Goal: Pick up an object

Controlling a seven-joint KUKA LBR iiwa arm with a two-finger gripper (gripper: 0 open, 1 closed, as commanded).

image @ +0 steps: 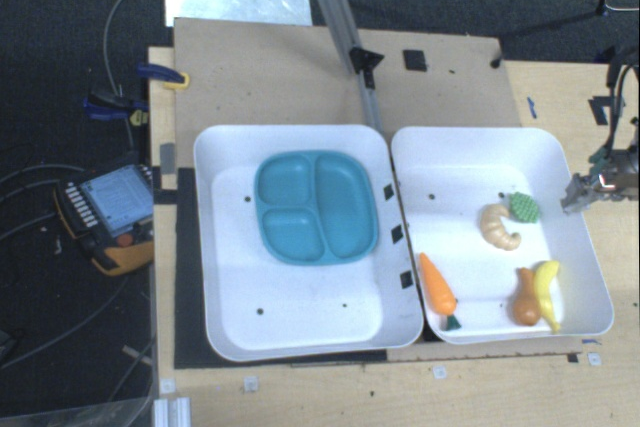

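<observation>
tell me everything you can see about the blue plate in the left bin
The blue divided plate looks like matte teal plastic, a rounded rectangle with three compartments: two smaller ones on the view's left, one above the other, and a long one on the right. It lies flat, right side up, slightly rotated, in the upper middle of the left white bin. Nothing sits in its compartments, and only the bin floor touches it.

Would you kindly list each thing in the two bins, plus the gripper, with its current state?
Blue divided plate: flat in the left bin, compartments bare.
Carrot: lying in the right bin, near the divider.
Croissant: lying, touching the green toy.
Banana: lying against the orange-brown toy.
Gripper: at the right bin's right rim, holding nothing visible.
</observation>
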